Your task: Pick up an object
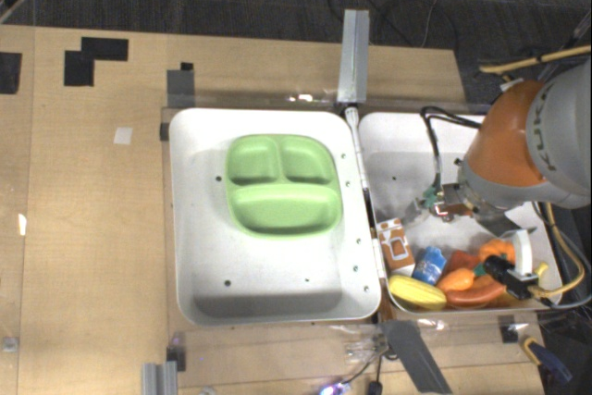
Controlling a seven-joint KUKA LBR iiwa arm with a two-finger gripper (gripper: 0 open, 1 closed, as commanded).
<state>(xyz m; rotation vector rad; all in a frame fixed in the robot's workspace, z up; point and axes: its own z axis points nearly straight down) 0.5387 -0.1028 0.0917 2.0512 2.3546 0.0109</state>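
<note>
Right bin [398, 143]: small objects heaped in its near part. A yellow banana-shaped piece [416, 292] lies at the near left corner, a blue item [429, 265] just behind it, orange-red pieces [472, 284] to its right, and a white-and-orange box [396, 245] against the left wall. My gripper [444, 203] sits over the bin's middle, beyond the heap; I cannot tell its state from here. Left bin [199, 199] holds a green divided tray [280, 183].

Left bin [190, 199] – green tray [280, 183] mid-floor, margins free; right bin [398, 139] – far half open, toys [453, 277] crowd near edge.
</note>
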